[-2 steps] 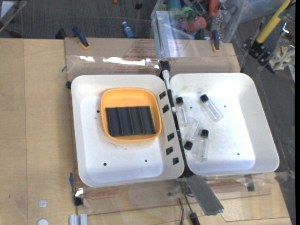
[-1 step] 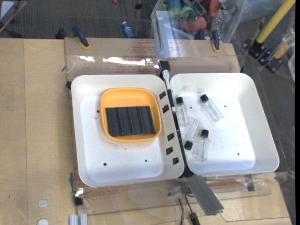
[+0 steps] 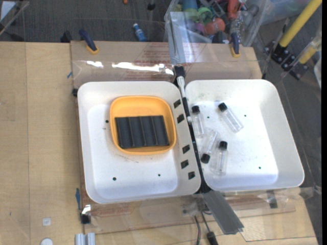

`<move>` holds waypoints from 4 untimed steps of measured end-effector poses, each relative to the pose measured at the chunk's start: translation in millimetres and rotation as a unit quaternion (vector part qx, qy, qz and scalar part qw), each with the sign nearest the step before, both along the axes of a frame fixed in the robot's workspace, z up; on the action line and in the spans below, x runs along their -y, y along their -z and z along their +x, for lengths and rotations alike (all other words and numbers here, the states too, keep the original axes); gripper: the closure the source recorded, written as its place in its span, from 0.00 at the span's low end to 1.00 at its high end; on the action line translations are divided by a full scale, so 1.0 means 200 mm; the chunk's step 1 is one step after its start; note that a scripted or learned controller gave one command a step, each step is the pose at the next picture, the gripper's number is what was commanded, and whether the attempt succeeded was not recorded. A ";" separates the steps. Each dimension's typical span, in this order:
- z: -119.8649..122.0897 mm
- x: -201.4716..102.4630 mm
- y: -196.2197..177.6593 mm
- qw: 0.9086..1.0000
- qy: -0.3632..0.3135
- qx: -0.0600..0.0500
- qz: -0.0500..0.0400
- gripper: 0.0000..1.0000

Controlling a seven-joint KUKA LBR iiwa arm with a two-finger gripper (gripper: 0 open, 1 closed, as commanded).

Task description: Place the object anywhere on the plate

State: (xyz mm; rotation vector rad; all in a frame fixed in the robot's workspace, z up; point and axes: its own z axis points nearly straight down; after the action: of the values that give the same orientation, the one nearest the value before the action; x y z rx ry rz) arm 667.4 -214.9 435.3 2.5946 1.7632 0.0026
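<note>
An orange plate sits in the left white bin, and a black ribbed tray insert lies across its middle. In the right white bin lie several small clear vials with black caps. One vial lies toward the back. Another vial lies near the divider. Two more, one vial and another vial, lie close together in the middle.
A clear plastic box full of colourful toys stands behind the bins. Black clips run along the divider between the bins. Blue clamps hold the bench backing. Wooden bench surface surrounds both bins.
</note>
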 end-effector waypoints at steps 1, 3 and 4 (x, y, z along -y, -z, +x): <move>-0.01 0.00 0.00 1.000 0.011 -0.002 0.001 1.00; 0.00 0.00 0.00 0.997 0.082 0.000 0.002 1.00; 0.00 0.00 0.00 0.997 0.082 0.000 0.001 1.00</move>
State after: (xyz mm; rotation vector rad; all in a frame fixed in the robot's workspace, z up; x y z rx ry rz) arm 667.0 -214.9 435.3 2.7321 1.5446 0.0038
